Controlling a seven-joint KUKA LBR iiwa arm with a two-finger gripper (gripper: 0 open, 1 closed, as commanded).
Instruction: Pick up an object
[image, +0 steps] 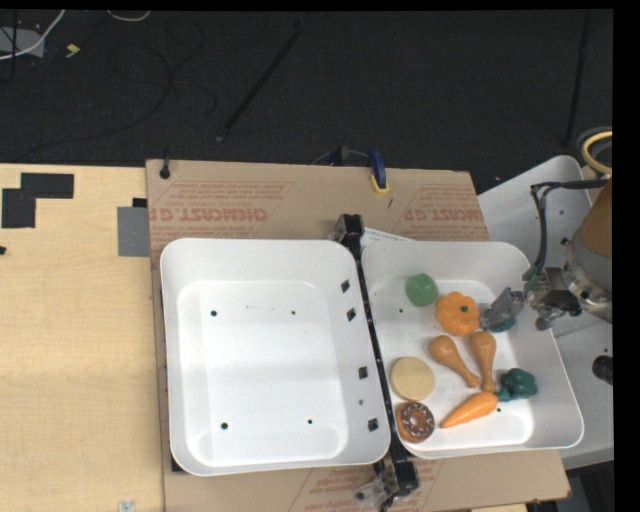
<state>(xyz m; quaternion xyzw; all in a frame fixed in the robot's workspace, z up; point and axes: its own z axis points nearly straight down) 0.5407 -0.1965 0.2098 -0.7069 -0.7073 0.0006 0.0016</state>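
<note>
Gripper (512, 308) sits over the right bin (560, 425), at three o'clock from the pumpkin (459, 313). Fingers appear spread, though blurred; nothing visible between them.

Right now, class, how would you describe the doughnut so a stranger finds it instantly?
Look at the right-hand white bin, then its near left corner. There, beside the divider and just below the pale round biscuit, lies the doughnut: the one ring-shaped item, dark brown with sprinkles.
</note>
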